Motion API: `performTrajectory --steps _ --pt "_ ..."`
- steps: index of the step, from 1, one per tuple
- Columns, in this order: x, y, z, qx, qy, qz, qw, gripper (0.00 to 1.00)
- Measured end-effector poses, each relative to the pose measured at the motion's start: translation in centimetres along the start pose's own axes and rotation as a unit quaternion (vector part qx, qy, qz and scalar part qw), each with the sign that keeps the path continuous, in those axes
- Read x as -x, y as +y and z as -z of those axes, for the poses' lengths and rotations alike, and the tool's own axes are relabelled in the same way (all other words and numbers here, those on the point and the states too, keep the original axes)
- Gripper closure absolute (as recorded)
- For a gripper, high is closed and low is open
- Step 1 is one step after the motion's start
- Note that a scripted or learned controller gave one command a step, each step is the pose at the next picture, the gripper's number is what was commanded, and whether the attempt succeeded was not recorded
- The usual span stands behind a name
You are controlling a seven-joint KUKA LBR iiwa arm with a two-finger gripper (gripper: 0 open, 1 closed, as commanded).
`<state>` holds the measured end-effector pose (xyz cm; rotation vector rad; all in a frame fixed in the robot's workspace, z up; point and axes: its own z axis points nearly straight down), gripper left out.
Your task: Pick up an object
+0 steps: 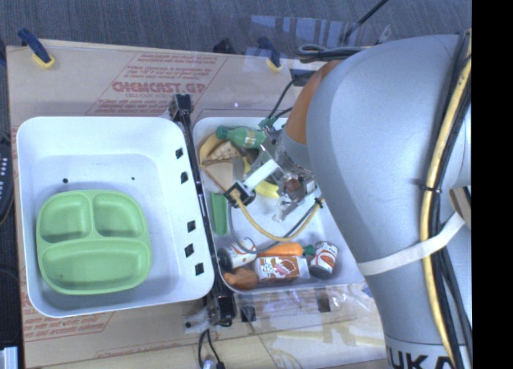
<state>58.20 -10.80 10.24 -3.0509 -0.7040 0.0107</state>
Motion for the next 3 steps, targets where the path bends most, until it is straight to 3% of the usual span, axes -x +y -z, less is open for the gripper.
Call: performTrajectory --steps 1,2,3 --pt "-3.9 2.0 -1.1 0.001 -0.002 -0.108 0.9942 0.00" --pt "1.5 -2.1 -1.3 0.000 -0.004 -0.070 0.9975 0.00" --pt "-4.0 1.5 -1.1 0.000 0.000 -0.121 0.9927 0.00"
